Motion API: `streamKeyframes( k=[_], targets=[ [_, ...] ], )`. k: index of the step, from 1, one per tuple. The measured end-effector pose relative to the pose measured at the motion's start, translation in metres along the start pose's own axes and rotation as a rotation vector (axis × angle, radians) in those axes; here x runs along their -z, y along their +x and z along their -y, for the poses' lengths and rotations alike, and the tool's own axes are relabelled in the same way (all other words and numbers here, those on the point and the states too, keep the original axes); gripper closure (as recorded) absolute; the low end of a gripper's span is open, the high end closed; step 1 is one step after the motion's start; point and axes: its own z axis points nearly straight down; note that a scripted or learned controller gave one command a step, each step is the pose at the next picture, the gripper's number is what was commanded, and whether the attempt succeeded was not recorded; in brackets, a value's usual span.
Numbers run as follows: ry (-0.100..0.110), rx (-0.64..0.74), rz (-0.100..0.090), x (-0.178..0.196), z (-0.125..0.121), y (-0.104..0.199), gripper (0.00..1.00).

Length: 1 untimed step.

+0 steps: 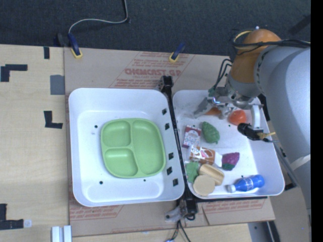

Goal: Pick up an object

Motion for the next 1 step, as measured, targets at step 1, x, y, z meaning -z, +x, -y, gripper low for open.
streamKeyframes(
  k=[1],
  targets=[
    [-0.016, 0.002, 0.004, 0.0014, 0.0603, -0.0164, 0.0]
  ],
)
